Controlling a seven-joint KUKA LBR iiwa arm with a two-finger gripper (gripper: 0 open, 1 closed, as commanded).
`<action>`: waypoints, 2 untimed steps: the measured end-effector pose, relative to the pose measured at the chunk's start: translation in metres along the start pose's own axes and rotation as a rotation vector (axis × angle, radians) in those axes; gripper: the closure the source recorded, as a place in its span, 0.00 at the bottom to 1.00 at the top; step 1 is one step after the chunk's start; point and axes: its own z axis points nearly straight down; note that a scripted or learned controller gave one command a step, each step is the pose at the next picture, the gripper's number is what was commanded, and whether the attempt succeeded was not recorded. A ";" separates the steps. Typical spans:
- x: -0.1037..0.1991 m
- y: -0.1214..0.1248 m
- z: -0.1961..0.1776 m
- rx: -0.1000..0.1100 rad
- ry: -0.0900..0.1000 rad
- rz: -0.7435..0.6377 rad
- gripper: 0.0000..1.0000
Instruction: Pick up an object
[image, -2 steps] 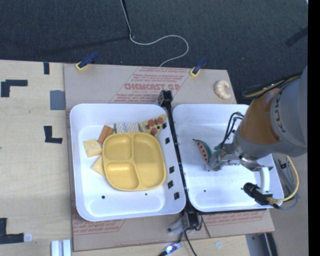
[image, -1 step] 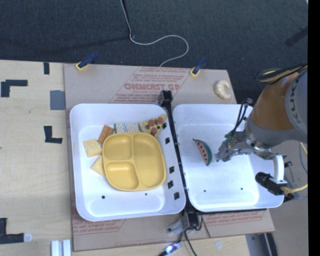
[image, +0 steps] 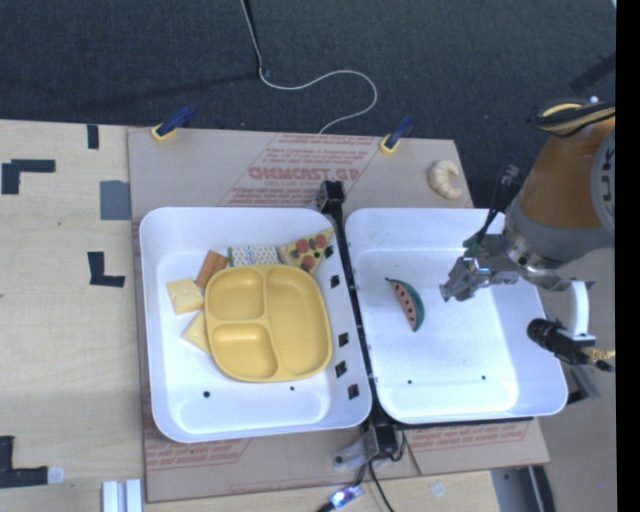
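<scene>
A toy watermelon slice (image: 407, 303), red with a green rind, lies in the right bin (image: 470, 390) left of its middle. My gripper (image: 458, 286) hangs over the same bin, a short way to the right of the slice and apart from it. Nothing shows between its tips. In the left bin (image: 170, 400) a yellow divided plate (image: 268, 321) rests among small toy foods: a pizza slice (image: 308, 248), crackers (image: 186, 295) and a brown piece (image: 210, 267).
The grey arm with its orange band (image: 565, 185) comes in from the right over the right bin's far corner. A pale toy (image: 446, 178) lies on the cardboard behind the bins. A black divider (image: 345, 290) runs between the bins. A white cable (image: 320, 85) loops behind.
</scene>
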 end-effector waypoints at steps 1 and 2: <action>0.001 0.000 -0.011 0.004 0.001 0.001 1.00; 0.061 0.023 -0.010 0.005 0.003 -0.005 1.00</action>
